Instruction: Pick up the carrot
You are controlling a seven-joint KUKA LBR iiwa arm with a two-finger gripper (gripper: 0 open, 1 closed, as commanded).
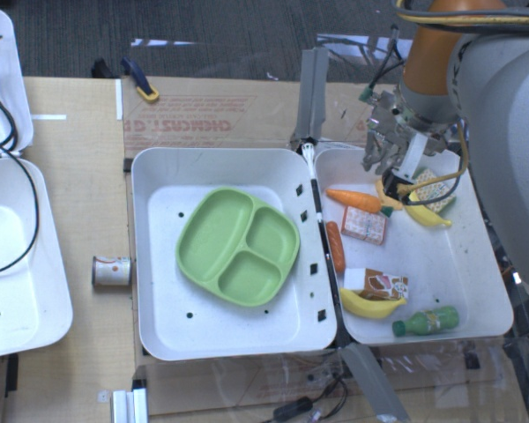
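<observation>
Carrot (354,199) lying in the right bin (480,311) — just beside a small red box (364,225). Gripper (390,161) hovering close above it, apparently open and empty.

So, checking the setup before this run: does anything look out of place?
A small can lies on its side on the bench, outside the left bin. Inside the right bin, the carrot and other items lie loosely scattered.

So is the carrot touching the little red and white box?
Touching. In the camera view, the carrot lies with its lower edge against the top of the box, and no white bin floor shows between them.
</observation>
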